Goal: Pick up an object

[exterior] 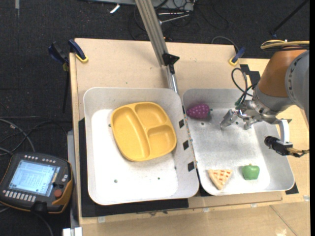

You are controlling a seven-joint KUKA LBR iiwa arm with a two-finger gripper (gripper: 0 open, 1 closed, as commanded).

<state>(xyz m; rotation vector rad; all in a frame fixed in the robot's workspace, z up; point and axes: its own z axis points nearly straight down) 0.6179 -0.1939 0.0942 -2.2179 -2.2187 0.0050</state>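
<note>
Purple knobbly toy grape cluster [198, 111] lies at far left corner of right shallow white bin [275, 181], well apart from glossy green toy pepper [251, 171] and tan waffle-textured wedge [219, 177] along near edge. Metal two-finger gripper [227, 121] hovers just right of grapes, fingers spread, gripping nothing. Yellow three-compartment plastic plate [143, 130] sits in left white bin [98, 181]. Plywood bench [118, 63], dark carpet [34, 14], teach pendant [34, 180].

A tan wooden bench [128, 63] stands on dark carpet [34, 14] strewn with cables [182, 4].

Glossy yellow plastic tray [143, 131]
</note>
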